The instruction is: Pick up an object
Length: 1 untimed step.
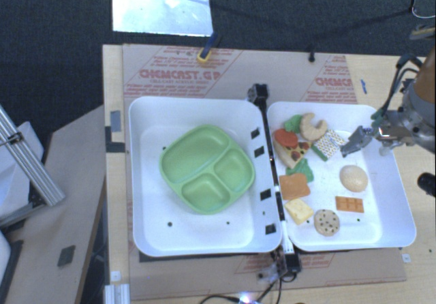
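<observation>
Several toy foods lie in the right bin [398, 217]: a beige bun [353, 178], a chocolate-chip cookie [327, 222], an orange cracker [349, 204], a yellow cheese block [298, 210], an orange toast slice [294, 187], a checkered packet [328, 144], a tan croissant [313, 125], a red piece [286, 138] and green leaves [293, 122]. My gripper [371, 142] hovers over the bin's upper right part, just above and to the right of the bun. It is open, and nothing sits between its fingers [354, 141].
The left bin [146, 228] holds a green divided plate [208, 168]. A black hinge strip [267, 159] runs between the bins. The arm's wrist [419, 108] comes in from the right over the bench edge.
</observation>
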{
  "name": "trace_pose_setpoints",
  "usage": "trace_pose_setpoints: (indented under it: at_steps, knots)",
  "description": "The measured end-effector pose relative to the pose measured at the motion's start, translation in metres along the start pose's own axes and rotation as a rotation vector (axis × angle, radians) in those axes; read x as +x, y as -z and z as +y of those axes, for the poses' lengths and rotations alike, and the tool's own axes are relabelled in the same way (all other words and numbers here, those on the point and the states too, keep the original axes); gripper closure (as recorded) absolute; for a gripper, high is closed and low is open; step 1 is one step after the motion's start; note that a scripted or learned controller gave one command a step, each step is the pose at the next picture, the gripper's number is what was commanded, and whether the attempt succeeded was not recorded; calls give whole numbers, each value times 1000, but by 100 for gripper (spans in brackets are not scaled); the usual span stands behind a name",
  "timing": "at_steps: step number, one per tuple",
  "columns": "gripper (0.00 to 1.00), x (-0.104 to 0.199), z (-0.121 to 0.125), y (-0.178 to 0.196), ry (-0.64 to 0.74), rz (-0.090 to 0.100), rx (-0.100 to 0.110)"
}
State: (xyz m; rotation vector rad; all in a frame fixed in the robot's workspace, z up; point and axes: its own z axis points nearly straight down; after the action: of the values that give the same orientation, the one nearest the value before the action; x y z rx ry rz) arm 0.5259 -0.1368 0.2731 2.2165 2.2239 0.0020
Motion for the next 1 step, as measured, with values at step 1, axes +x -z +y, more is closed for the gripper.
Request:
trace_pose_setpoints:
  at_steps: [1]
  knots:
    - [0,0,0,0,0,0,0]
